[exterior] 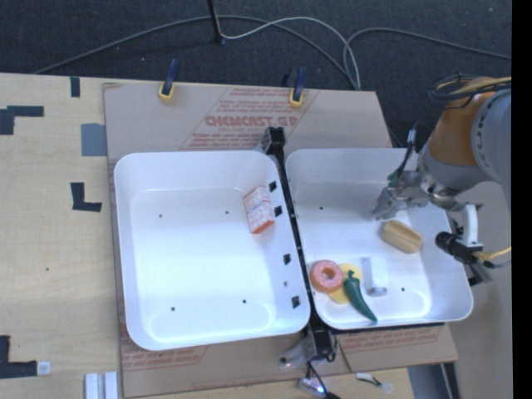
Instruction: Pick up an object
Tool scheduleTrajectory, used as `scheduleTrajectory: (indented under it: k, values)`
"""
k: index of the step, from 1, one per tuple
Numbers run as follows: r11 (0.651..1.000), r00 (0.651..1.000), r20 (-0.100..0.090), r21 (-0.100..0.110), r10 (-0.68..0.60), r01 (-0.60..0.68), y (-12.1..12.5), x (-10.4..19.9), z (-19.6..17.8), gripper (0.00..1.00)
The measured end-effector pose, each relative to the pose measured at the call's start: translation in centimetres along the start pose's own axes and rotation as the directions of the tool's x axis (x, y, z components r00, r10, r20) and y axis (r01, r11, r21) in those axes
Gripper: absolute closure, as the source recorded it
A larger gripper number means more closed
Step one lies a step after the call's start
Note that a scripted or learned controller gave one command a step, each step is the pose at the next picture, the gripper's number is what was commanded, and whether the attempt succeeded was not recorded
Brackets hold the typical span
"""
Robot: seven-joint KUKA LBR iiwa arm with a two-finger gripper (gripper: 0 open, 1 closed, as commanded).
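Tan block (401,237) in right bin (332,173), end effector (391,206) just above

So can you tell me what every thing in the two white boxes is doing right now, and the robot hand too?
gripper: low in the right bin, above the tan block
tan block: lying in the right bin, not held
pink donut: lying flat, right bin
green pepper: lying by the donut
small clear piece: lying, right bin
orange-and-white box: lying tilted in the left bin
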State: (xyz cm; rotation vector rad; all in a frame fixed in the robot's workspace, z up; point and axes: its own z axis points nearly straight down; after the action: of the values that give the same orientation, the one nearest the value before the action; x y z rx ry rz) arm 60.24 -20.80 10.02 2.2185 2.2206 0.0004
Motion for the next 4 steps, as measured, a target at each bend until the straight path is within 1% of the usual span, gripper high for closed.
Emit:
scheduleTrajectory:
  k: [1,2,3,4]
  values:
    - [1.0,1.0,-0.001,-0.002,0.0,0.0,0.8,0.7,-5.6,1.0]
    - [1.0,1.0,0.0,-0.003,0.001,-0.001,0.6,0.0,-11.6,1.0]
    - [1.0,1.0,-0.001,0.001,0.0,0.0,0.7,0.0,-13.0,1.0]
    - [1.0,1.0,-0.003,0.002,-0.004,0.004,1.2,6.0,-13.0,1.0]
